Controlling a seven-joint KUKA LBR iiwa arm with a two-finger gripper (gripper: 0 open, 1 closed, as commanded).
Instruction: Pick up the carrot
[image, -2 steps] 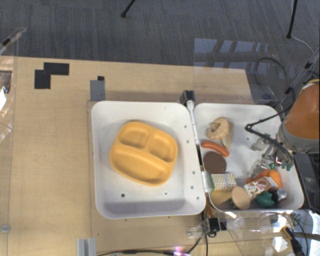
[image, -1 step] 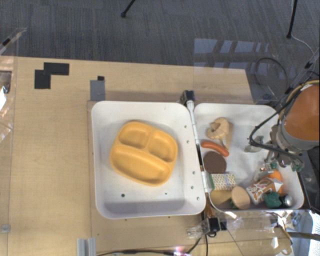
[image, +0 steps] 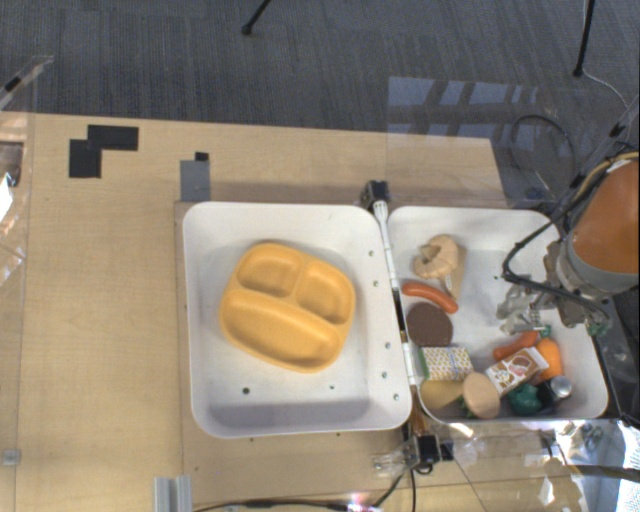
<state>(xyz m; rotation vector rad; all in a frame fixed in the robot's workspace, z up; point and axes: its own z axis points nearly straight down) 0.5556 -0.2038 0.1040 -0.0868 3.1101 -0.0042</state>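
Camera view: gripper (image: 522, 318) sits low in the right bin (image: 480, 232), just above the carrot (image: 515, 342), near the bin's right wall. Can't tell how its grip stands, metal parts blur together. Carrot lies flat, orange, touching a small juice carton (image: 524, 368) below it. Same bin holds a sausage (image: 430, 296), a brown round patty (image: 429, 323), a tan lump (image: 438, 257) higher up, and a checkered packet (image: 447, 360). Left bin (image: 210, 330) holds a yellow divided plate (image: 288, 304).
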